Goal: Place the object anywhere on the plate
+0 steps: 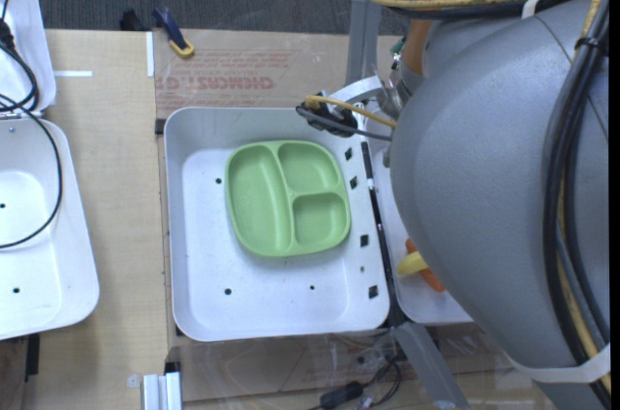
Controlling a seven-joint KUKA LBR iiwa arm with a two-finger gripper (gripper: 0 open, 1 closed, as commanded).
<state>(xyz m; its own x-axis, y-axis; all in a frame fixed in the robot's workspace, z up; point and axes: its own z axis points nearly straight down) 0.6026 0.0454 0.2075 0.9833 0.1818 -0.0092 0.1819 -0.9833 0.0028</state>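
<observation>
Entry: green plate (288, 197) is lying bare in the white bin (194, 234), nothing yet being placed; an orange object (422, 267) is being glimpsed under the arm (494, 185); finger state cannot be told, so no bearings from them are being given.

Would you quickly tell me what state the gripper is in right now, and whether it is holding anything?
Gripper: cannot be told; the grey arm covers the right bin, and nothing lies on the green plate.
</observation>
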